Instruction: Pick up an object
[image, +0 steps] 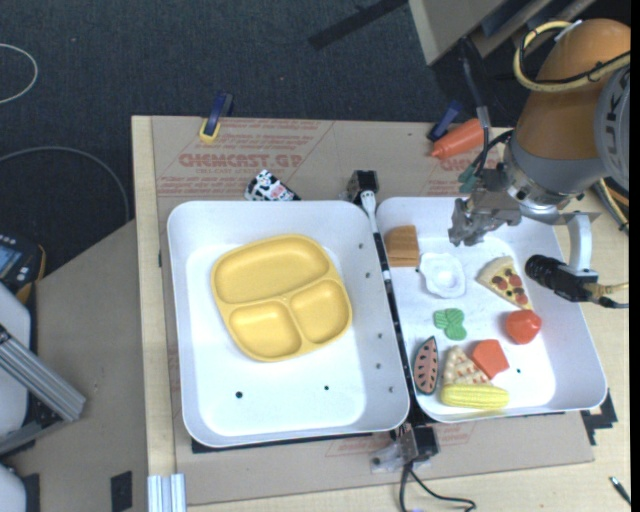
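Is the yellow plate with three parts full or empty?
Empty. The yellow plate lies flat in the left bin, and all three compartments show bare yellow.

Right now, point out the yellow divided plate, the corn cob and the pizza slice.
yellow divided plate (281, 296): camera view, the ridge where its compartments meet.
corn cob (474, 397): camera view, middle of the cob.
pizza slice (503, 280): camera view, its topped face.
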